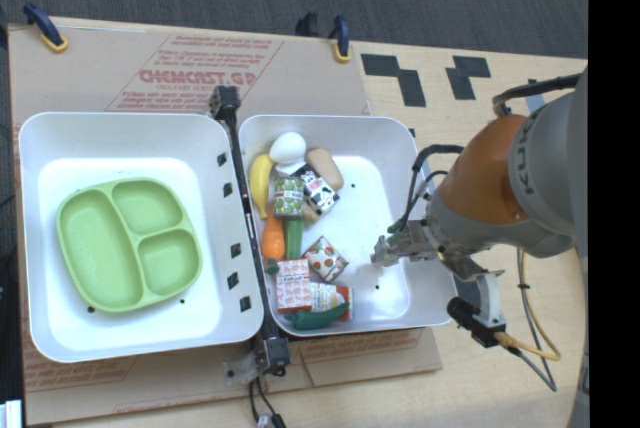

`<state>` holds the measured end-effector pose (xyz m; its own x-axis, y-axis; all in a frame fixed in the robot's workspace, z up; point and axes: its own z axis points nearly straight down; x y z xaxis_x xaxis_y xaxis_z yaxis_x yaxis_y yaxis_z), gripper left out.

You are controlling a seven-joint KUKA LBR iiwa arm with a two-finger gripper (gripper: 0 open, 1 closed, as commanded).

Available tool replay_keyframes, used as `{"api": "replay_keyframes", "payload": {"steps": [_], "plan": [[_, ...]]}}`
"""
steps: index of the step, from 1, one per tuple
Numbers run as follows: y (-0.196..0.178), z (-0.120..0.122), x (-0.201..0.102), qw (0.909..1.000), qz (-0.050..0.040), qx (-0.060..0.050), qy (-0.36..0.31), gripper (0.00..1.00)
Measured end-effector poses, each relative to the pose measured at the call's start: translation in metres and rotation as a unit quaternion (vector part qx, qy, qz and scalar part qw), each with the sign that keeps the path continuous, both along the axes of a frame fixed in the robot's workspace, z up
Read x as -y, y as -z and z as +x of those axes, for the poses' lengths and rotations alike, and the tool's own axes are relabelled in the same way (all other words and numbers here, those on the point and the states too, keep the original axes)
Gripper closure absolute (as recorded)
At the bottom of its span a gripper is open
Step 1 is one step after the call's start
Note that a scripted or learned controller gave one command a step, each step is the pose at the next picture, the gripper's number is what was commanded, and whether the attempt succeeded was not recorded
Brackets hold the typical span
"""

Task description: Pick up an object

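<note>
**Hand low over the right bin's right edge, toys heaped along its left side**

From above, two white bins sit side by side on the surface. The left bin [30, 246] holds a green tray [128, 243] with three compartments, lying near its middle.

The right bin [385, 301] carries the objects, crowded along its left edge. At the far left corner lie a white egg [288, 147] and, just beside it, a tan potato [325, 167]. A banana [260, 183] runs along the left edge below the egg. Next to it sit a small green carton [288, 197] and a black-and-white box [319, 193], touching each other. Further down the left edge come an orange [273, 242] and a green stick-shaped piece [294, 238], side by side. A red-patterned box [326, 259] lies tilted nearer the bin's middle. At the near left corner are a red carton [293, 284] and a packet [328, 297] lying over something green [312, 318].

The arm [500, 191] reaches in from the right, its orange band above the bin's right edge. The hand [392, 250] sits over bare bin floor near that edge, apart from the red-patterned box. It looks small and dark here; whether it is spread or pressed together I cannot tell, and nothing is seen in it.
</note>
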<state>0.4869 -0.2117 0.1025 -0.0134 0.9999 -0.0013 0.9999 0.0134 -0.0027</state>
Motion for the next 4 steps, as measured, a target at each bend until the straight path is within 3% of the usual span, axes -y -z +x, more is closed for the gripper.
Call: {"api": "replay_keyframes", "payload": {"steps": [1, 2, 3, 4], "plan": [[-0.128, 0.005, -0.006, 1.0, -0.0002, 0.002, 0.004, 1.0], [-0.144, 0.03, 0.0, 1.0, 0.0007, 0.002, 0.004, 1.0], [-0.131, 0.031, -0.001, 1.0, 0.001, 0.0, 0.004, 1.0], [-0.145, -0.01, 0.0, 1.0, 0.0006, 0.001, 0.004, 1.0]]}}
